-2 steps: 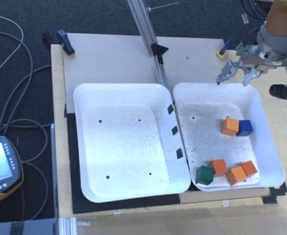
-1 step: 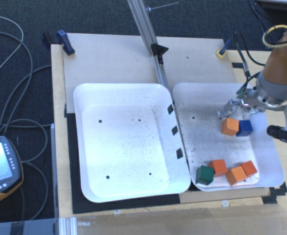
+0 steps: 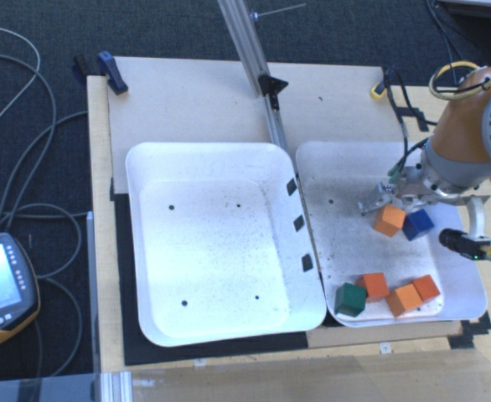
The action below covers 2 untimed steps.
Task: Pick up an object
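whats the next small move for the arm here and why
Probably a short drop straight down onto the orange block. The gripper sits in the right bin just above that block, which lies touching a blue block on its right. I can't tell whether anything is gripped, so settling lower over the orange one seems the safest step before lifting.

A pale surface (image 3: pixel 187 99) stands on dark carpet (image 3: pixel 61 15). A blue clamp (image 3: pixel 111 71) grips its far left corner and a yellow clamp (image 3: pixel 382 89) sits near its far right. A slanted aluminium pole (image 3: pixel 244 44) rises from the middle. Grey cables (image 3: pixel 15 141) trail on the left beside a handheld screen unit (image 3: pixel 1 291).
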Motion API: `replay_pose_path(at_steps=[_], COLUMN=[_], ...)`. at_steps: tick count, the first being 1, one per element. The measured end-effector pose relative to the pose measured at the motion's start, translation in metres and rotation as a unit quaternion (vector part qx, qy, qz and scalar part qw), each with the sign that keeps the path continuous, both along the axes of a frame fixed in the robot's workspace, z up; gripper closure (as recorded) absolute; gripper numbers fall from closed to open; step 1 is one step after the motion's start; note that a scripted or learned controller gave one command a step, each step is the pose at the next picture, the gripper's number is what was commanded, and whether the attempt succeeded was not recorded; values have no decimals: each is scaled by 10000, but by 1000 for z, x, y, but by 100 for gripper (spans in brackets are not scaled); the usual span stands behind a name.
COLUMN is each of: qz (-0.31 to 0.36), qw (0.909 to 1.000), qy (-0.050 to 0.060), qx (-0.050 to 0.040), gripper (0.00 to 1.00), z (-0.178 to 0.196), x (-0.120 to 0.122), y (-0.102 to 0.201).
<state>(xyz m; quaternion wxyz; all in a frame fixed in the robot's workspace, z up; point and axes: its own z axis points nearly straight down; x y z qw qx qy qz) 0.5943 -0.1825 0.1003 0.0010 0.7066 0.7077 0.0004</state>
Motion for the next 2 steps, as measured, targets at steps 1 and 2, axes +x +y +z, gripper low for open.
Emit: replay_pose_path(at_steps=[1,2], qz=[-8,13], qw=[10000,10000], qy=[23,-8], qx=[13,3], gripper=[0,0], z=[0,0], x=[-22,13], y=[0,25])
